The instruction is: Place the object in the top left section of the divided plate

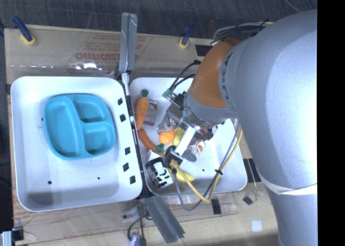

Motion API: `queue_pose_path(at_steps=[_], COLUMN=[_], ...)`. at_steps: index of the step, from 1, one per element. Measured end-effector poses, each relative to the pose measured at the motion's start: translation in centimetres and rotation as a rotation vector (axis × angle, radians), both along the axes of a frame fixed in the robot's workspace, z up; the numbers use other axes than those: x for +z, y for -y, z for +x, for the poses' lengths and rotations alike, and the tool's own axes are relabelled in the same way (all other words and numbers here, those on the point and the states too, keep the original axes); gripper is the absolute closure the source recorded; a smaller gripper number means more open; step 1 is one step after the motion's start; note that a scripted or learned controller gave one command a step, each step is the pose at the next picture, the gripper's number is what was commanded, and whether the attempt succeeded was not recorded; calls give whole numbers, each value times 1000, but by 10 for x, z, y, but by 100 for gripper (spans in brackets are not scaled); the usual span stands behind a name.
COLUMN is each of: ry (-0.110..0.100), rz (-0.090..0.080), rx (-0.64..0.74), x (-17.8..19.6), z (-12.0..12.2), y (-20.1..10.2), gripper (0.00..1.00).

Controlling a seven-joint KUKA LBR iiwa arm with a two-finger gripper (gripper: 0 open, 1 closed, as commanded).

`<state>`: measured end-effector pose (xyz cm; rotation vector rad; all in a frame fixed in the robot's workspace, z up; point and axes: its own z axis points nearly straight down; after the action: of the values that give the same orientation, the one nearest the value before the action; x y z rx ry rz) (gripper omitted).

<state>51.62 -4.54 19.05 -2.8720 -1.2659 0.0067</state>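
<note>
Reaching in from the frame's right, the arm (280, 105) hung low over the right bin (232, 180), its jaws (171, 160) among carrots (142, 111) and other small items; open or closed, I cannot tell. Left-centre, the blue divided plate (79, 125) lay in the left bin (32, 185).

The grey arm (280, 110) reaches in from the right, its orange band (213, 81) above the wrist, the gripper (168, 160) angled down and leftward.
</note>
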Motion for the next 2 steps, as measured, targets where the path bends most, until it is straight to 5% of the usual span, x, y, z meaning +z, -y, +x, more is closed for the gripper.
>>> queue_pose_path(at_steps=[1,2], ry=[0,-1], rz=[0,-1], rx=[-45,-65], x=[44,54], z=[23,75], y=[-61,-125], gripper=[100,100])
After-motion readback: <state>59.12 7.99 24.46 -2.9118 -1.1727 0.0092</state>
